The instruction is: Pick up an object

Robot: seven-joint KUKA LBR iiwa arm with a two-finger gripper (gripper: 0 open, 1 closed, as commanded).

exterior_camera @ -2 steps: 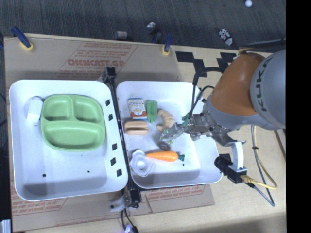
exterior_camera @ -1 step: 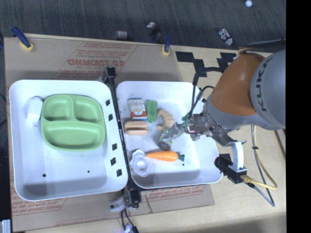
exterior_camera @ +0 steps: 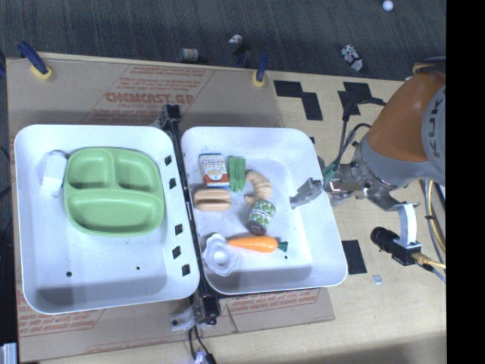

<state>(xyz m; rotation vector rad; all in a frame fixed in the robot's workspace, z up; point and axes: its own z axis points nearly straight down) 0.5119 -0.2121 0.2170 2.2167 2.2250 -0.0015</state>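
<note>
Camera view: on a tan cardboard-covered bench [exterior_camera: 151,89] over dark carpet [exterior_camera: 114,14], the gripper [exterior_camera: 305,193] hangs with nothing visibly in it above the right white bin [exterior_camera: 322,233], near a long orange plastic carrot [exterior_camera: 252,243] and a hot-dog bun [exterior_camera: 212,198].

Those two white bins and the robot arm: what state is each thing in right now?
Left bin: holds the green tray.
Green tray: lying flat, right way up.
Right bin: holds the toy food.
Carrot: lying on its side.
Can: tipped over.
Hot dog: lying flat.
Carton: lying flat.
Gripper: over the right bin's right side, holding nothing visible.
</note>
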